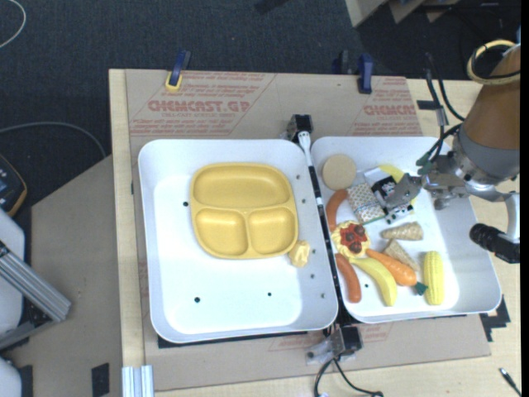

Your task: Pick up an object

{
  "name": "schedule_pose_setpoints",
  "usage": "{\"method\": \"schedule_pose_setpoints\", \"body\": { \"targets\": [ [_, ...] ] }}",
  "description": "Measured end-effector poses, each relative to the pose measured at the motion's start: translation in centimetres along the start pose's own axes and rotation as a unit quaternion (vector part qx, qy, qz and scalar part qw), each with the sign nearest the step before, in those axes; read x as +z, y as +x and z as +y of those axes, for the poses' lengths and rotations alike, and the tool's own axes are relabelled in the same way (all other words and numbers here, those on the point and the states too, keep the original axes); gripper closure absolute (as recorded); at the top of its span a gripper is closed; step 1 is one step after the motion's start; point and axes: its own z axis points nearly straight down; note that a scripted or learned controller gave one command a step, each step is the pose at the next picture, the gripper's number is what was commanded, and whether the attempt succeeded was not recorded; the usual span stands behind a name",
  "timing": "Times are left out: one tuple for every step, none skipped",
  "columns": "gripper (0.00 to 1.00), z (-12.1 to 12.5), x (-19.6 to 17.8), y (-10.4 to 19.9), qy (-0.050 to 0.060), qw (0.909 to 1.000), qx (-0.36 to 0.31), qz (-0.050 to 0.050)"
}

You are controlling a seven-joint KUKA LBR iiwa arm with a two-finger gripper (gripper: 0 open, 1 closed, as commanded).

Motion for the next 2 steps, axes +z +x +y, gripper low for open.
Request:
{"method": "schedule_pose_setpoints", "body": {
  "targets": [
    [0.0,0.3,-0.8,0.0,-0.007,1.0,-0.001,-0.001],
    [0.0,-0.2,4.6,1.0,-0.004,1.0,-0.002,0.0]
  ]
}}
